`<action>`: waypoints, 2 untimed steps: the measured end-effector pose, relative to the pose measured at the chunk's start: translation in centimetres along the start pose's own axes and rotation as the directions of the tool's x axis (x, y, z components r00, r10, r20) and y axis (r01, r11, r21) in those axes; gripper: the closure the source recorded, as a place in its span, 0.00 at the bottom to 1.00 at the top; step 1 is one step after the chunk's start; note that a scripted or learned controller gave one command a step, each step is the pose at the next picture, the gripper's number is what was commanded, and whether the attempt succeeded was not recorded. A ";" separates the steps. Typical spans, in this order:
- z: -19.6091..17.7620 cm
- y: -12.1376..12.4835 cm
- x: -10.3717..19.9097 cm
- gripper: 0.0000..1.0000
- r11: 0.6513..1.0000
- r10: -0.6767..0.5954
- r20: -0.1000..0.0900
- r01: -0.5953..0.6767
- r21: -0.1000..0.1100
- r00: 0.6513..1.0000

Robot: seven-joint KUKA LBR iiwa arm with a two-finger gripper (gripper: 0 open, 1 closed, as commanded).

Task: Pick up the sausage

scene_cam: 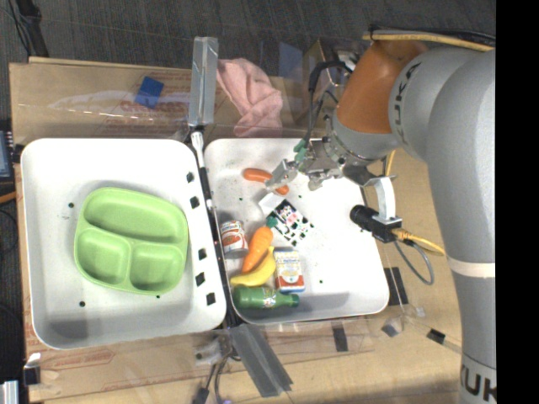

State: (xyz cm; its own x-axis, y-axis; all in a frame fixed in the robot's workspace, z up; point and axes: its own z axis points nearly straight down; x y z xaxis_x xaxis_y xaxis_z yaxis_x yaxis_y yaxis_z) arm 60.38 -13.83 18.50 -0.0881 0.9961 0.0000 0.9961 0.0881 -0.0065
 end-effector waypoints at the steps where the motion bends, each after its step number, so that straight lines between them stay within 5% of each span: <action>1: 8.9 3.2 -4.4 0.00 0.994 0.111 0.000 -0.111 -0.004 0.994; 2: 7.9 3.3 -4.3 1.00 0.994 0.105 -0.001 -0.105 -0.005 0.994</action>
State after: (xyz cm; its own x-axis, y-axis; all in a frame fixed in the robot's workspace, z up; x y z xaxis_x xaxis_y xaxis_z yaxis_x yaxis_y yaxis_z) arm 63.96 -17.83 10.61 0.0173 0.9999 0.0001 0.9998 -0.0173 -0.0019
